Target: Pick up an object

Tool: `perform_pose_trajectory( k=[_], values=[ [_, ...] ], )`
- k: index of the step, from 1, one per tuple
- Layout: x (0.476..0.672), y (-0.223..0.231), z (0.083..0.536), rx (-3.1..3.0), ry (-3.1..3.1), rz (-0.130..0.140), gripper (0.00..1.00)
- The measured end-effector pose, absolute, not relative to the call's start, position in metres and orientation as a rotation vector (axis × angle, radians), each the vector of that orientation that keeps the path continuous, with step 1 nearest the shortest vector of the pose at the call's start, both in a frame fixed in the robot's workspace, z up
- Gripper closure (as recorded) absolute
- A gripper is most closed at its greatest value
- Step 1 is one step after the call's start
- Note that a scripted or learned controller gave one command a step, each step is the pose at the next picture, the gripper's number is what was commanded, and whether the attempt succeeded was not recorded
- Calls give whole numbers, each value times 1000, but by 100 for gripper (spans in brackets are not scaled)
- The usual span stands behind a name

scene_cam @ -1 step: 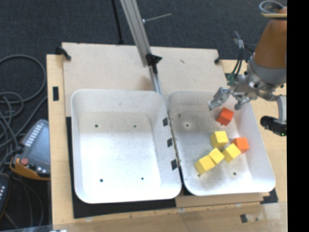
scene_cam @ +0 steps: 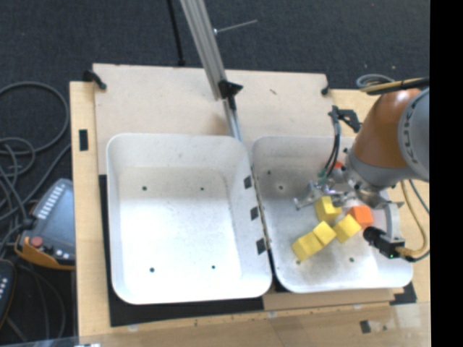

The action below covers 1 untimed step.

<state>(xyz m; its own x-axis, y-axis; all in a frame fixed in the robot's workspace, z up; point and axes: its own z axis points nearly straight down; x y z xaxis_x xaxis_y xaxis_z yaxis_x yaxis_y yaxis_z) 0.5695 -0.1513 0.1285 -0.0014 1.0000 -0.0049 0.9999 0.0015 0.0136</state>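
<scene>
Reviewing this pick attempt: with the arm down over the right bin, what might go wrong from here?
1. The yellow blocks and the orange block lie bunched together beneath the gripper, so it may nudge or catch a neighbour instead of one clean piece.
2. The cluster sits close to the right bin outer side, where a push could wedge blocks against its wall.

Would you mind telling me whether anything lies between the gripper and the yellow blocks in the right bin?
Nothing visible does. The gripper is low in the right bin, directly over the cluster: a yellow block sits just under it, with two more yellow blocks and an orange block close beside. Its own body hides the exact point of contact.
</scene>
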Motion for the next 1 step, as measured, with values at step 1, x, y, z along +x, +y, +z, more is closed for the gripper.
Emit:
perform_pose_trajectory(
  k=[1],
  values=[
    [549, -160, 121, 2201, 2207, 13, 0]
  ],
)
